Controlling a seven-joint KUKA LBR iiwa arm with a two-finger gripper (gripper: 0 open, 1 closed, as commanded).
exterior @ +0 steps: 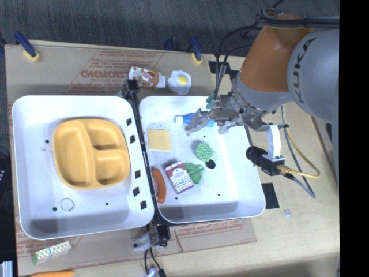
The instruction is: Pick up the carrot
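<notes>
Starting at the far left, well left of the cheese slice point(159, 139), the left bin point(26, 154) holds a yellow divided tray point(92, 153). A patterned packet point(52, 251) lies on the bench, far down-left of the cheese.

The right bin point(242, 203) holds the rest. The cheese lies flat near the bin's left wall. The carrot point(159, 184), an orange-red stick, lies below the cheese, lengthwise along that same wall and approx. touching it. Just right of the carrot, below-right of the cheese, is a red printed carton point(180, 178), w/ a green leafy piece point(195, 172) against its right side. A small blue item point(181, 119) sits above-right of the cheese. A green bumpy piece point(203, 150) sits right of the cheese, w/ a small dark bit point(210, 164) just under it.

Above the cheese, outside the bin, are a brown-and-white packet point(144, 77) and a toy fried egg point(180, 81).

The gripper point(208, 127) hangs up-right of the cheese, above the bumpy green piece. Its fingers point(193, 126) are spread apart w/ nothing between them. The left finger is near the blue item; contact can't be told. The gripper is well apart from the carrot.
</notes>
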